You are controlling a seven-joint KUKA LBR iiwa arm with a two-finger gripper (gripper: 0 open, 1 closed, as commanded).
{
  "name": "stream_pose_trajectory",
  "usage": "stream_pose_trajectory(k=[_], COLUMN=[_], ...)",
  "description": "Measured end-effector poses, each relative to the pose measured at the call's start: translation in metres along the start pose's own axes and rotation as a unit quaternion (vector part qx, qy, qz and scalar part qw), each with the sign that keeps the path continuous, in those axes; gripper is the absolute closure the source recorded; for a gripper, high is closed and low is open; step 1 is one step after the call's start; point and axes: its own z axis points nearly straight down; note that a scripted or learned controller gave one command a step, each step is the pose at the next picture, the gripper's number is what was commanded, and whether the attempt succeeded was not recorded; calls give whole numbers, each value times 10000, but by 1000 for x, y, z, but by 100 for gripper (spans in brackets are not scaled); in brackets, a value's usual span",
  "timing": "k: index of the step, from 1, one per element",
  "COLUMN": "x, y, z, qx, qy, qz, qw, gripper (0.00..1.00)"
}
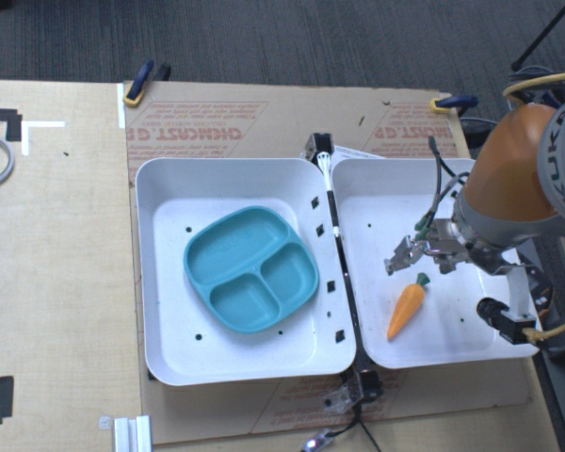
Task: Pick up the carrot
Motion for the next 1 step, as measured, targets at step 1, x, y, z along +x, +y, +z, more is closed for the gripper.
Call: stream_pose_trajectory(k=[1], x=[-8], y=[-22], z=[57], qx=[-1], qy=[2], qz=[-1], qw=[10000], gripper=[0])
